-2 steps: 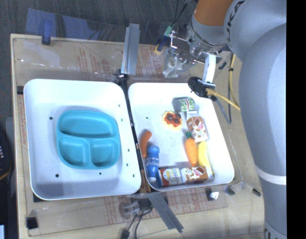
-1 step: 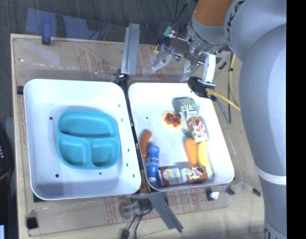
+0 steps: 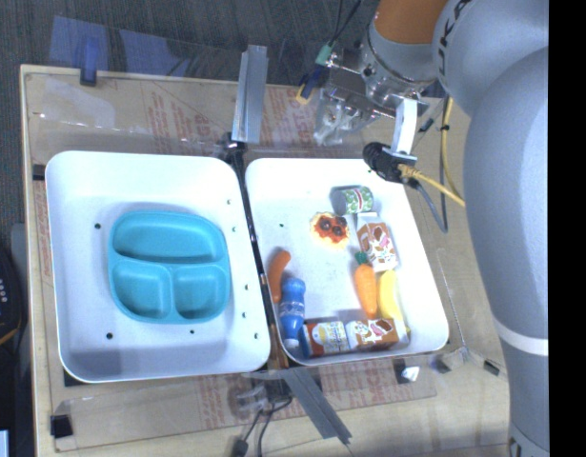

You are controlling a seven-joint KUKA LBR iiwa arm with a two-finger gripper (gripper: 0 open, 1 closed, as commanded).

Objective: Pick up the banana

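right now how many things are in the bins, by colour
Blue: 2, the tray and the bottle
Orange: 3, the sausage, the carrot and the flower toy
Yellow: 1, the banana
Green: 1, the can
Mixed print: 2, the upper carton and the lower carton
Total: 9

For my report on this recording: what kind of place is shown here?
Probably a robot lab bench for pick-and-place trials: two white bins side by side, toy food such as a banana, a blue tray, and an industrial arm's gripper.
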